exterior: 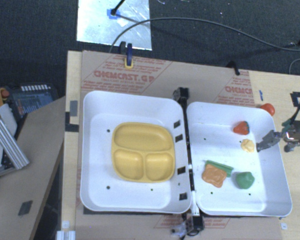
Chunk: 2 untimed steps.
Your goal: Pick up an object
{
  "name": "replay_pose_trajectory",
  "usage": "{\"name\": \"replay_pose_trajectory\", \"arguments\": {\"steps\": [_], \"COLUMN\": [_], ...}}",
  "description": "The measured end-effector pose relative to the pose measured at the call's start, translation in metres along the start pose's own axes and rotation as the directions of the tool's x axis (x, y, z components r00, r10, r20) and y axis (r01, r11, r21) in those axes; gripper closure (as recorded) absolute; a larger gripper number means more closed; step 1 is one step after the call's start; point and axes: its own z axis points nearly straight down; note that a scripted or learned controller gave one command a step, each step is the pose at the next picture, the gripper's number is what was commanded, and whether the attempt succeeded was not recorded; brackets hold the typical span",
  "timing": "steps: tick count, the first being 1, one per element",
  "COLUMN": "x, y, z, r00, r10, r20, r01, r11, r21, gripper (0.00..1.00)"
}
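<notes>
Evenly and brightly lit from above, with soft faint shadows. Glare on the metal sheet (115, 17) far up-left of the gripper (265, 143). White bins (141, 103) near washed out. Slightly soft, grainy throughout; gripper itself blurred.
</notes>
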Motion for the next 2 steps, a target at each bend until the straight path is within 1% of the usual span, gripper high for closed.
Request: {"name": "replay_pose_trajectory", "arguments": {"steps": [1,2], "x": [0.001,0.004], "y": [0.002,0.011], "z": [-0.006,0.052], "r00": [1.000,1.000], "r10": [-0.003,-0.002], "r20": [0.002,0.001], "r01": [0.003,0.002], "r11": [1.000,1.000], "r21": [-0.010,-0.007], "gripper": [0.00,0.00]}}
